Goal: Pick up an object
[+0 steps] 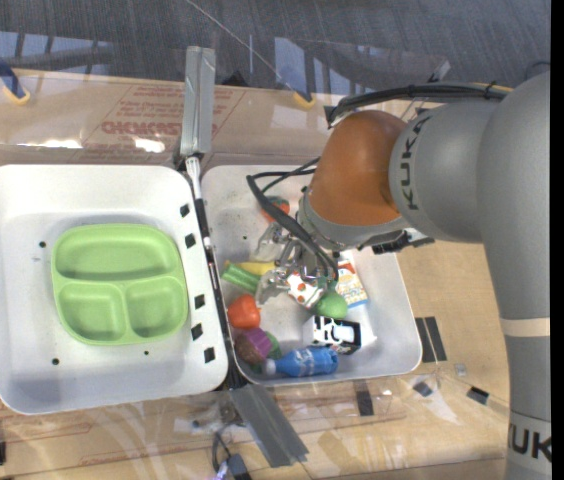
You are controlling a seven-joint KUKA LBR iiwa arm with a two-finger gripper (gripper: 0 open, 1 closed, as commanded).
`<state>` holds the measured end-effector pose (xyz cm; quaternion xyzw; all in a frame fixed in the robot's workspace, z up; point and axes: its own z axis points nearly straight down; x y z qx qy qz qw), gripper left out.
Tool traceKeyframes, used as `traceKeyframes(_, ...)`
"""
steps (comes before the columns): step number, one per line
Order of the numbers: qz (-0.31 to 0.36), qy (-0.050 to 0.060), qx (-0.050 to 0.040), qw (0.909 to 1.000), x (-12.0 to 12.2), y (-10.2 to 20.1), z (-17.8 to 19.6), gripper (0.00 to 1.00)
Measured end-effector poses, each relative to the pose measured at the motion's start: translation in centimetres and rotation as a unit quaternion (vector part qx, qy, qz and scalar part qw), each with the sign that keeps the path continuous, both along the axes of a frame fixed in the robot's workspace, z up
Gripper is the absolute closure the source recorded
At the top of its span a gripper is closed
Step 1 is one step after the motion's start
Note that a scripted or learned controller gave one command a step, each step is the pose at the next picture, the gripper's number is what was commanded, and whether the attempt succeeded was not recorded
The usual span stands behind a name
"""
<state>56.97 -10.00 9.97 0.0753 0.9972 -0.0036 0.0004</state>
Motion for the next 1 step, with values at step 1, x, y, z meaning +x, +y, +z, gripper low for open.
traceKeyframes(1,0.207,0.000,0.0025,0.9784,5.19,-10.44,4.98,1.00)
